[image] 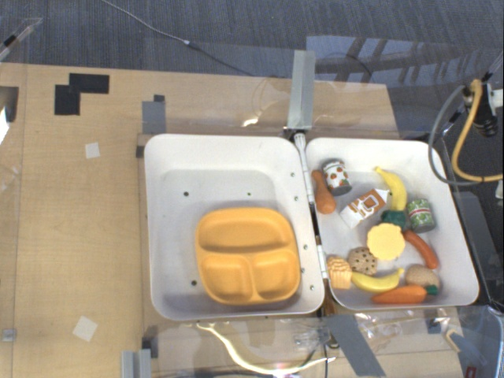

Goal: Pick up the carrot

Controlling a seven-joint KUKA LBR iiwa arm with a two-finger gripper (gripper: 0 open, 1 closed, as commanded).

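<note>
An orange carrot (402, 294) lies flat along the front wall of the right bin (465, 246), with a dark green stub at its right end. It touches a yellow banana (376, 281) and a brown potato (422, 275) just behind it. A second, redder carrot-like piece (422, 248) with green leaves (395, 220) lies at a slant near the bin's right side, beside a yellow disc (386, 242).
The right bin also holds a brown sausage (323, 194), a small jar (336, 176), another banana (394, 187), a carton (364, 205), a green can (420, 213), a cookie (362, 259) and a corn piece (339, 271). An orange compartment plate (248, 253) sits in the left bin (169, 211). Cables (461, 144) hang at right.
</note>
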